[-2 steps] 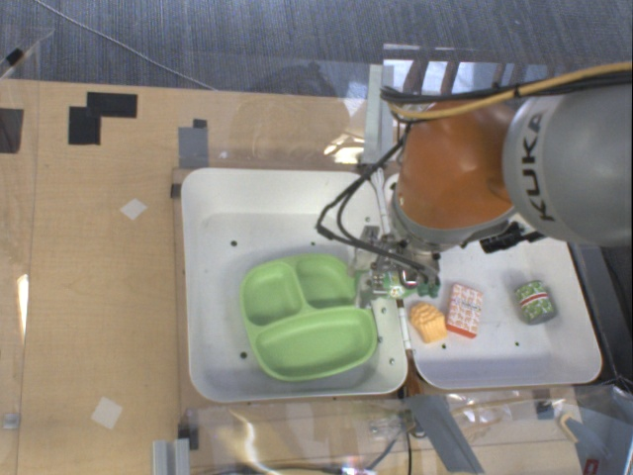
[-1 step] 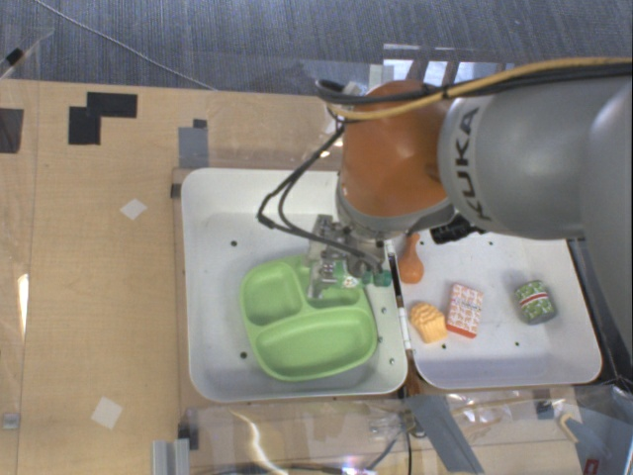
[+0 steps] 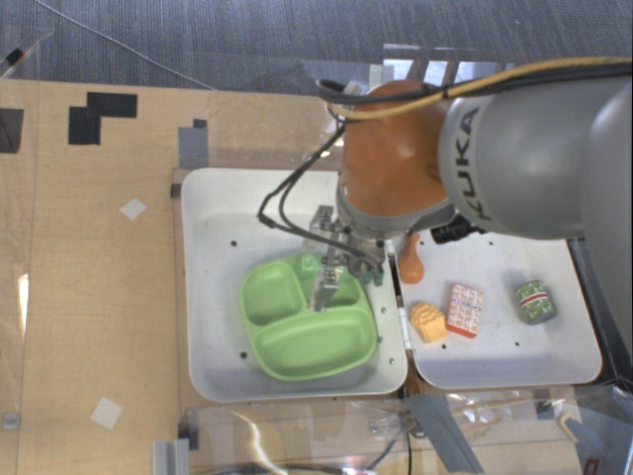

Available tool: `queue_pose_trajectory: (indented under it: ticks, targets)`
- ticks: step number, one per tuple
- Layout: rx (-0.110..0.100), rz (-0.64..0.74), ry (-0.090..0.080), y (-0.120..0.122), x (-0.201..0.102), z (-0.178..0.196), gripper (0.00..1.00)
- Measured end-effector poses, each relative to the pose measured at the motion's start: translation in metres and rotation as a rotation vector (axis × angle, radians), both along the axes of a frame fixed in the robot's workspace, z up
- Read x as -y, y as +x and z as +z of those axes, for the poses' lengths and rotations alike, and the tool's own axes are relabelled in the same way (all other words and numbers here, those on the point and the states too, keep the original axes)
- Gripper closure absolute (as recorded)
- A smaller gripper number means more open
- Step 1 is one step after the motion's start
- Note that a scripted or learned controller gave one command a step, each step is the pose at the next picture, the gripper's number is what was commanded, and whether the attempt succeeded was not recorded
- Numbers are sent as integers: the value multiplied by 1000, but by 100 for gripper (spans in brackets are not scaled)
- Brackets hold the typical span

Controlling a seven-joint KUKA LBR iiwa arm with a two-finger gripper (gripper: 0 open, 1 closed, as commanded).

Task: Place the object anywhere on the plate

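The tool (image 3: 326, 287) hangs above the green plastic plate with three compartments (image 3: 308, 320); its finger state cannot be told.

Two bins are set side by side on the tabletop (image 3: 89, 295). A divided plate (image 3: 307, 344) is placed in the left bin (image 3: 213, 265). In the right bin (image 3: 554, 359), four small items are scattered.

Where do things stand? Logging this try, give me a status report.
Gripper low over the green plate in the left bin. Grip hidden from this view. Orange piece, yellow block, patterned box, can in right bin.
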State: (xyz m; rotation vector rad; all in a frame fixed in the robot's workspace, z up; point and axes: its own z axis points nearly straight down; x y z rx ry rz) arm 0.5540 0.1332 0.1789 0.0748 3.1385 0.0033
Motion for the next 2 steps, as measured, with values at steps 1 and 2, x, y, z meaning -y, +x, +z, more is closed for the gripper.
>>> queue_pose_trajectory:
  ticks: [1,2]
  targets:
    - [2,-170,0,-37,-26,100,0]
    - [-2,-515,-1,-22,-3,65,0]
